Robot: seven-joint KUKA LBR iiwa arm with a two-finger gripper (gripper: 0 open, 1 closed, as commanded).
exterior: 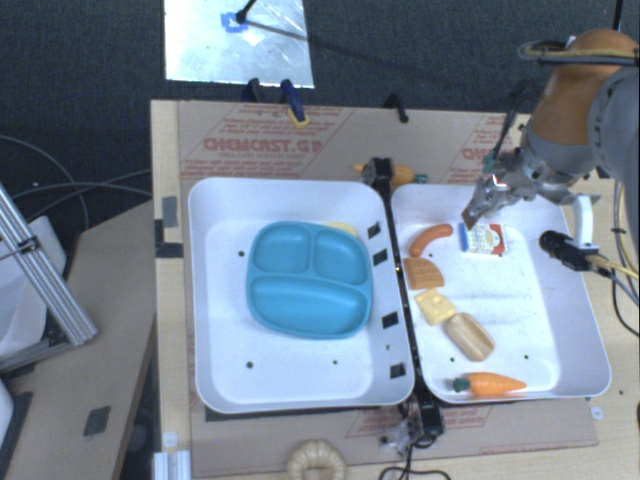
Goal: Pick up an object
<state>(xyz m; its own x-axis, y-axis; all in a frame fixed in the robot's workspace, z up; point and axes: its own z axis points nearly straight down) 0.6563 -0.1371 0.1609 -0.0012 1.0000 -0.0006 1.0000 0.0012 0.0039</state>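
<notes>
On my feed, the left bin [215, 268] carries a blue divided plate [308, 278] lying flat near its middle, with a bit of something yellow [343, 228] peeking out at the plate's 1 o'clock edge. Past the black divider, the right bin [570, 338] holds the toy food. A sausage [431, 238] lies at about 10 o'clock in that bin, a toast slice [422, 272] just below it, then a yellow cheese wedge [435, 306], then a tan bread roll [469, 335] toward 5 o'clock of the cheese. A carrot [490, 384] lies along the bin's near wall at 6 o'clock. A small white carton with red and blue print [485, 239] lies at the bin's 12 o'clock, just right of the sausage. The gripper [484, 208] hangs directly over the carton's upper left corner, jaws pointing down at it; I cannot tell how far apart they stand or whether they touch the carton. The arm [575, 98] comes in from 2 o'clock.
</notes>
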